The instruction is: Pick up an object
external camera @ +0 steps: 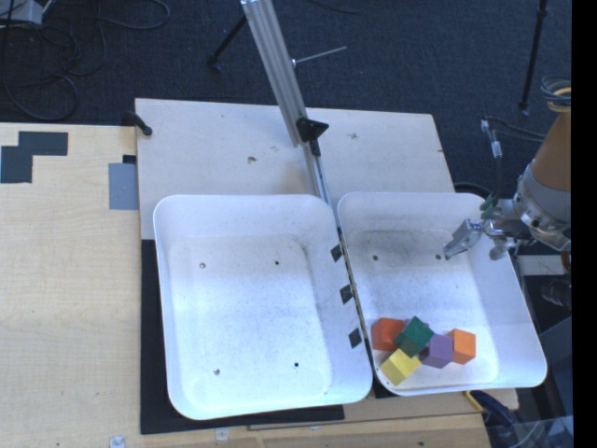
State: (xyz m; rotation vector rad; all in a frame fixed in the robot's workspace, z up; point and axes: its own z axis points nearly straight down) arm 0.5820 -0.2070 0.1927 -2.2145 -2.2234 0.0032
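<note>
Several small blocks lie clustered near the front of the right bin point(508, 297): a red-orange block point(385, 332), a green block point(416, 332), a purple block point(437, 350), an orange block point(464, 345) and a yellow block point(399, 367). My gripper point(476, 247) hangs over the right bin's far right side, well behind the blocks. It is open with nothing between its fingers point(458, 241). The grey wrist with its orange band point(560, 161) enters from the right edge.
The left bin point(177, 278) sits beside the right one, with black clips point(346, 293) along their shared wall. A slanted aluminium post point(280, 68) with a black bracket rises behind the bins. A pale wooden table point(65, 278) lies to the left.
</note>
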